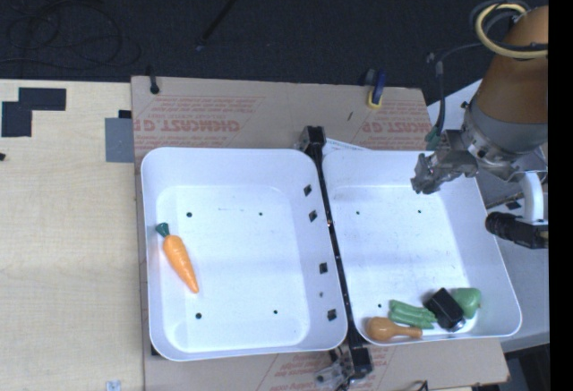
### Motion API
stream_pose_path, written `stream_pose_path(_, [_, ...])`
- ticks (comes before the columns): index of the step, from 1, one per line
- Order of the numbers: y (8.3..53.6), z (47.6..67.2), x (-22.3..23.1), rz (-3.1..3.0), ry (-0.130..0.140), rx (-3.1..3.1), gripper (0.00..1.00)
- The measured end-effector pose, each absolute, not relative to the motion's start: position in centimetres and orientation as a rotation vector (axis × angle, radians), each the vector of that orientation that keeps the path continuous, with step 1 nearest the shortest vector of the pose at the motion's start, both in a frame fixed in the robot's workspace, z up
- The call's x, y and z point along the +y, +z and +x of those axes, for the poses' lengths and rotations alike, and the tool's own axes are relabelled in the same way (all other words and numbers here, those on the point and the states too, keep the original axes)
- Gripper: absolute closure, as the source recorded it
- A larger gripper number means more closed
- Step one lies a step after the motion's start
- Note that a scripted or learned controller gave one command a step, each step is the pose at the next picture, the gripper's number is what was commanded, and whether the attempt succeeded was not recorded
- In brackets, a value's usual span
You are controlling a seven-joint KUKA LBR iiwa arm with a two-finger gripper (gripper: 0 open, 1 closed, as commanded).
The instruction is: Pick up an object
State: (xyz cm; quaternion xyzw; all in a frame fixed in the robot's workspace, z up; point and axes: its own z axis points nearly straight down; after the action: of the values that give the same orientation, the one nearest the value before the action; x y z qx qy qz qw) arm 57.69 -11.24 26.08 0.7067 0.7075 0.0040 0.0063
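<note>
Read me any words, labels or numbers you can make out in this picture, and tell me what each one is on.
Red print on the cardboard sheet behind the left bin: upside down and blurred, not surely readable.
More red print on the same sheet behind the right bin: partly hidden, not readable.
Red print on the cardboard's near edge: too cut off to read.

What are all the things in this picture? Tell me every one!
shallow white plastic bins: 2, white, side by side on the bench
orange toy carrot with green top: 1, orange, left bin, near its left wall
green toy vegetable: 1, green, right bin, near corner
black block: 1, black, right bin, beside the green toy
light green rounded toy: 1, light green, right bin, behind the black block
tan pear-shaped toy: 1, tan-orange, right bin, front edge
brown cardboard sheet: 1, brown, under the bins
gripper: 1, dark grey, over the right bin's far right part
</note>
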Motion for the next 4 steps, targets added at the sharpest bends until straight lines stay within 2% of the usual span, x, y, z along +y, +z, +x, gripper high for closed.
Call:
stream_pose_path(1, [34.5,54.8,-7.2,2.215,0.006,2.224,1.00])
stream_pose_path(2, [45.0,49.6,-4.0,2.212,0.012,2.223,1.00])
stream_pose_path(3, [35.9,49.7,-8.1,2.231,-0.011,2.221,1.00])
stream_pose_path(4, [47.1,47.6,-10.4,2.215,0.008,2.215,1.00])
